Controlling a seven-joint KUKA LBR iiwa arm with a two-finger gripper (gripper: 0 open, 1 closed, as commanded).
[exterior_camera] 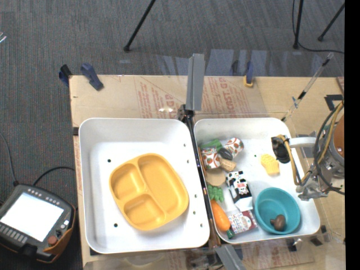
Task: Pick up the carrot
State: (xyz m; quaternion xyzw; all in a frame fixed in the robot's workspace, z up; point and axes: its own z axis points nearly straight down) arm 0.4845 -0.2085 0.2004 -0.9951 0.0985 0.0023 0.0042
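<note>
- The carrot lies at the right bin's front-left corner, against the wall.
- A teal bowl sits to its right.
- The end effector is at the bin's right edge; its opening cannot be told.

A yellow three-compartment plate lay in the left bin. The right bin held a teal bowl containing a small brown item, a cow-patterned carton and a small yellow toy.
</note>
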